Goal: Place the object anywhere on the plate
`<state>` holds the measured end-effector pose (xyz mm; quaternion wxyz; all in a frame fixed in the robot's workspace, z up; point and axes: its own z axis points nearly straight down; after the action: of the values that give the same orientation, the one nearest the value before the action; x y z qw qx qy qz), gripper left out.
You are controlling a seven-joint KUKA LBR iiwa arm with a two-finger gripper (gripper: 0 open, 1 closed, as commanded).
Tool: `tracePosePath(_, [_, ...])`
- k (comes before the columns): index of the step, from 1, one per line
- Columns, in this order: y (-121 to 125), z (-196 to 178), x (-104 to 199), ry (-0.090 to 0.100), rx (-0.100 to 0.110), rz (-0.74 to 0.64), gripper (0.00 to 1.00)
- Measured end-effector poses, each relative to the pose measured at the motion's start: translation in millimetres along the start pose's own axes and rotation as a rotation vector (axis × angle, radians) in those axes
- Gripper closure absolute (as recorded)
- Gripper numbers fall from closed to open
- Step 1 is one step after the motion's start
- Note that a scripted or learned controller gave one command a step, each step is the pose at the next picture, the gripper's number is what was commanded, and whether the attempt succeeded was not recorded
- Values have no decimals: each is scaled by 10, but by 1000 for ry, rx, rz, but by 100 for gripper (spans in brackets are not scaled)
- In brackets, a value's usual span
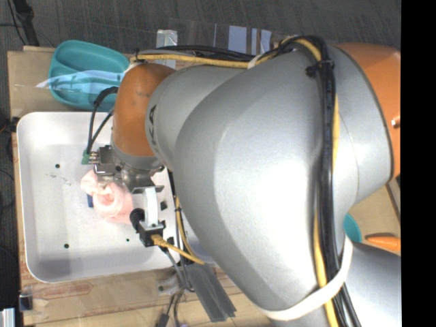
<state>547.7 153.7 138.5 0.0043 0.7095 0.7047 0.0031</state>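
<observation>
The arm (pixel 272 162) hogs most of the frame, wrist down over the left bin (pixel 41 182). The pink object (pixel 105 195) lies in that bin at about 9 o'clock from the gripper (pixel 129 182), right against it. A teal thing (pixel 82 70) sits at 12 o'clock beyond the bin

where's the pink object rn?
In the left bin, near its middle-right, directly under the gripper at the arm's wrist; the pink object lies on the bin floor.
</observation>
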Motion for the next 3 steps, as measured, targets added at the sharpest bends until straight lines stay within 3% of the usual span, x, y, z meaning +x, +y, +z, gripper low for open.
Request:
tracePosePath(1, [-353,-874,-711,3,11,-260,100])
tracePosePath(2, [253,-536,-249,1,17,-163,100])
tracePosePath(3, [-520,-740,7,3,15,-293,100])
